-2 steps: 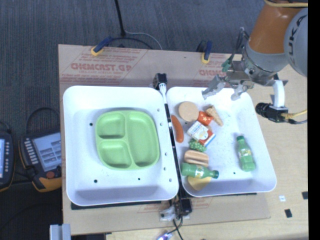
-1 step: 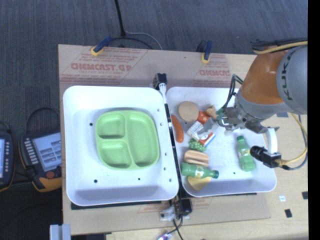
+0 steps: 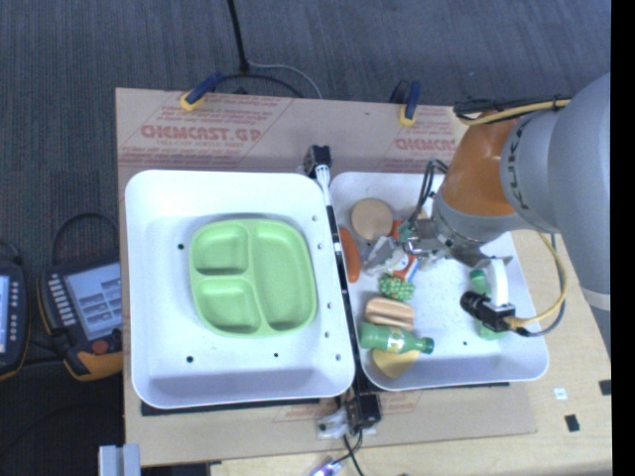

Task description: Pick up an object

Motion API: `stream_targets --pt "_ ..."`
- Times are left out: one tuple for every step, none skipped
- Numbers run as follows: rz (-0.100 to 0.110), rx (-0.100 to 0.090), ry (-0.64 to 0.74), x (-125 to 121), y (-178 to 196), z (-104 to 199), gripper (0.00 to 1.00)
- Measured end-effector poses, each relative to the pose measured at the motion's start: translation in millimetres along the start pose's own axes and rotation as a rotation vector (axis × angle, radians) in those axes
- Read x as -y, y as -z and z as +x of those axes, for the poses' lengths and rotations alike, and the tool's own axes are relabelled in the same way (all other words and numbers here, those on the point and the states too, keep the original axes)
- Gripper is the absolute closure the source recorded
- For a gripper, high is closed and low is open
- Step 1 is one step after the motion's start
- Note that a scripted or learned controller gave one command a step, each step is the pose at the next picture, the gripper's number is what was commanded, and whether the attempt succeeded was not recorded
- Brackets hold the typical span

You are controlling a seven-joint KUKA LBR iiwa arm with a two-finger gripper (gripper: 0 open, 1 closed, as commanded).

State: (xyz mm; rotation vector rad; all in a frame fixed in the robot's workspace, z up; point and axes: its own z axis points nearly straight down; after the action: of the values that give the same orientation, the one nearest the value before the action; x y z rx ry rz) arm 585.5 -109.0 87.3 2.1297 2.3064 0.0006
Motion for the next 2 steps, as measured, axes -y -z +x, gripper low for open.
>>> stream_targets --pt "0.000 -0.002 -0.283 -14 0 4 0.00" --pt "-0.003 0.002 -0.284 -15 10 2 1.00"
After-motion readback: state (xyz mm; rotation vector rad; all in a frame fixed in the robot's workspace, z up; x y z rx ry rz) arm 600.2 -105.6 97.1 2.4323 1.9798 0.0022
